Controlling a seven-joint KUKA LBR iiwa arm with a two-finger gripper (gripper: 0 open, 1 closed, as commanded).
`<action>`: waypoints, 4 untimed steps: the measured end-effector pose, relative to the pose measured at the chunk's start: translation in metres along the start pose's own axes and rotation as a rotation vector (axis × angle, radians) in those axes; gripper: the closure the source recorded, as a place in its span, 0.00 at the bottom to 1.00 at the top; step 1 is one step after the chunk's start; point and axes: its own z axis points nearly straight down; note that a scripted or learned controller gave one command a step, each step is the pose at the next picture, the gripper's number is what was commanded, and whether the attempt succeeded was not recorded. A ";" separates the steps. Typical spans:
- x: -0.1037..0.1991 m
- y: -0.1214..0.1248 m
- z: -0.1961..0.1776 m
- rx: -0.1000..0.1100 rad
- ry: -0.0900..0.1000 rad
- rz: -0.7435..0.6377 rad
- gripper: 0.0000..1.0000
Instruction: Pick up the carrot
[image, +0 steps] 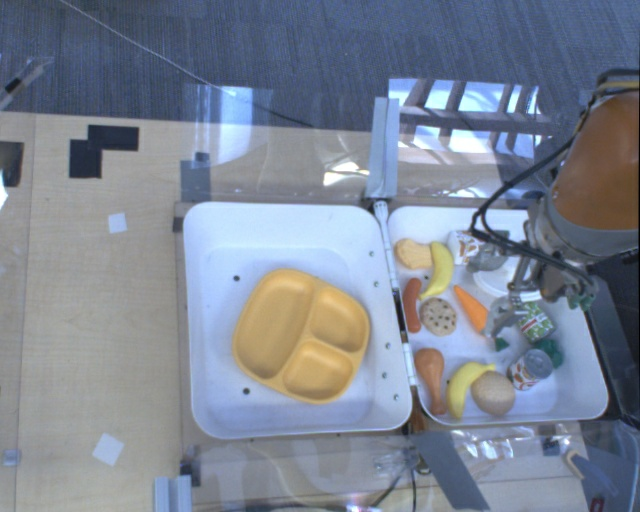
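Two white bins stand side by side on the bench. The left bin (205, 300) holds a yellow plate (302, 334) with three compartments, and it lies a little tilted in the middle of the bin. The right bin (585, 400) is full of small toy foods. The carrot (471, 308) lies in the middle of this bin, slanted, with its thin end pointing toward the lower right. Just to its left there is a cookie (438, 317), and above the cookie a banana (439, 270) is next to a piece of bread (411, 253). A sausage (412, 301) lies along the left wall of the bin. Near the front edge there are a chicken leg (431, 370), a second banana (464, 384), a potato (493, 393) and a small can (529, 367). The gripper (505, 322) hangs just beside the carrot, on its right side. Its two fingers are spread a little apart and point down, and nothing is between them.
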 end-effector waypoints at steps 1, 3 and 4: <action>-0.023 -0.020 0.071 -0.001 0.005 -0.011 0.00; -0.047 -0.033 0.145 0.003 -0.016 -0.049 1.00; -0.002 -0.026 0.153 -0.001 0.001 -0.282 1.00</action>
